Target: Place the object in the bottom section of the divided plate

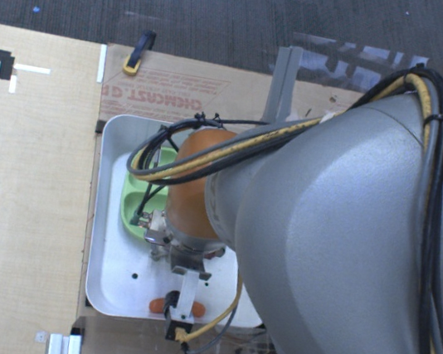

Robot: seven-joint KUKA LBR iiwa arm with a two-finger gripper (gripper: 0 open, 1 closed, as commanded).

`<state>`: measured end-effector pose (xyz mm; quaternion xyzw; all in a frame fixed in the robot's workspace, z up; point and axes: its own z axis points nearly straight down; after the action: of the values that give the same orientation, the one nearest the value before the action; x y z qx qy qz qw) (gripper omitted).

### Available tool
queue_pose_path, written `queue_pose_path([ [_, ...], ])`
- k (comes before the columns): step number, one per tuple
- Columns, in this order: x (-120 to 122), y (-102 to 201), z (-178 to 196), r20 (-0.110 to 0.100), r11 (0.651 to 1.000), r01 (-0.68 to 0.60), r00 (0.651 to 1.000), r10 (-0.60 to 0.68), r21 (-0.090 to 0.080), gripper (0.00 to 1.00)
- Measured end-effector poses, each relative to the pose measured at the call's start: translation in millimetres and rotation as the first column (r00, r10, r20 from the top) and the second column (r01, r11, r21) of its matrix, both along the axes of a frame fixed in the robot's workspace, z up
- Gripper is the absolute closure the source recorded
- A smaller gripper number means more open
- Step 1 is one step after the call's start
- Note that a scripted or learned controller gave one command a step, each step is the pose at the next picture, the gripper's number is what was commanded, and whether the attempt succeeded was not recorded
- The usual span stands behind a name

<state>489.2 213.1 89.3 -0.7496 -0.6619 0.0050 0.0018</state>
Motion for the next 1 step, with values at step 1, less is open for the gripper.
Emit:
queue_pose_path([
  [1,1.3,0.0,1.0,0.004,1.0,0.0,1.0,0.0,0.001,0.0],
])
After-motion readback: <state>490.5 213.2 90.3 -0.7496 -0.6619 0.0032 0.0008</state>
